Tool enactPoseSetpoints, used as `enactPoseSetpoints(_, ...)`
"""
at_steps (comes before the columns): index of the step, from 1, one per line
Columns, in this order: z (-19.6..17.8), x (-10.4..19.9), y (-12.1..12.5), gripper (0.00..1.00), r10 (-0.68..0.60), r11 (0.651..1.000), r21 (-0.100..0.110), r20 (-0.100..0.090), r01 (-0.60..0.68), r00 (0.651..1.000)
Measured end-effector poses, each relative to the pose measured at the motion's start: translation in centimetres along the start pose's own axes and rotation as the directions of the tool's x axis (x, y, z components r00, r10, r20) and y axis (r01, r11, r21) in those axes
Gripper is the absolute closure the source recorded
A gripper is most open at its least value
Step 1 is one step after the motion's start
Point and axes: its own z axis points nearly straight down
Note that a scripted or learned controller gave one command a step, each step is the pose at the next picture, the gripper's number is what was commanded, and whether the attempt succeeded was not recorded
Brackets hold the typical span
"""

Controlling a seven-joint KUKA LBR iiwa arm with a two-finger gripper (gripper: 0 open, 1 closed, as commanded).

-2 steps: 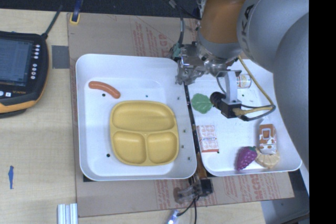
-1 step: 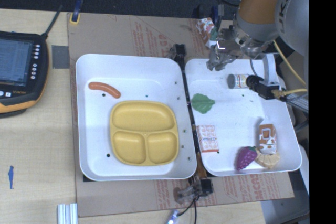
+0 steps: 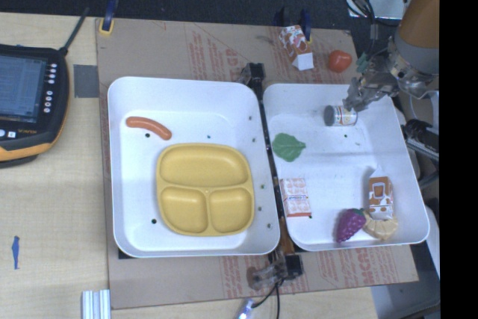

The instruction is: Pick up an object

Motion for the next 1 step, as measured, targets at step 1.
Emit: enactPoseSetpoints(1,3.86,-1.04,-3.49,1.0,-0.004,1.0,0.001,0.001,0.004,1.0)
